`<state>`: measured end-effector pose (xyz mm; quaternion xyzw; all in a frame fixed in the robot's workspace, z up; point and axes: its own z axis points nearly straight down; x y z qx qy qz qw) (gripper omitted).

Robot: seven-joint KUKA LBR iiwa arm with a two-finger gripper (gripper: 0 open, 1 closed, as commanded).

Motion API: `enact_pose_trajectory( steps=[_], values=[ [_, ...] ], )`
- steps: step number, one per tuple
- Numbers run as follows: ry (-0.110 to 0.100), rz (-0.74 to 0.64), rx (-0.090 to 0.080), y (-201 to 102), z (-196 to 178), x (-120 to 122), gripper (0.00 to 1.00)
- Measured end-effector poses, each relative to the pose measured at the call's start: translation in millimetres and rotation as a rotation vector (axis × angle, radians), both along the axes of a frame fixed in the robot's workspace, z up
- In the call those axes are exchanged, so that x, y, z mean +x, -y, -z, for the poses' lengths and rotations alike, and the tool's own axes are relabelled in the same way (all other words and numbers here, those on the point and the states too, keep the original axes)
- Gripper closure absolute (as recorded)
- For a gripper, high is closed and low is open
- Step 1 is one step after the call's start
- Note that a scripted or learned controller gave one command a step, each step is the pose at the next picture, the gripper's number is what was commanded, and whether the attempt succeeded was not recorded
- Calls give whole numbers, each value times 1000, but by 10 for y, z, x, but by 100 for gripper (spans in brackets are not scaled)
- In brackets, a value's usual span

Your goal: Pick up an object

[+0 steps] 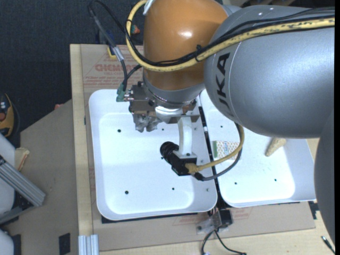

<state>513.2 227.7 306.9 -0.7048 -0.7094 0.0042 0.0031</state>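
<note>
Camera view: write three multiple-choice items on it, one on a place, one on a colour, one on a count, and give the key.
1. Where does the hand hang?
A. over the left bin
B. over the right bin
C. off the bench

2. What colour is the band above the wrist?
A. blue
B. orange
C. green

3. How many white bins sit on the bench?
A. one
B. two
C. four

Key: 1 A, the hand is over the left bin; 2 B, the band looks orange; 3 B, the left bin and right bin lie side by side.
</note>
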Motion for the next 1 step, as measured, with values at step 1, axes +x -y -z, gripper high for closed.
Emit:
enact_pose_trajectory(
  steps=[1],
  values=[
    [16, 11, 3, 390, -510, -17, 100]
  ],
)
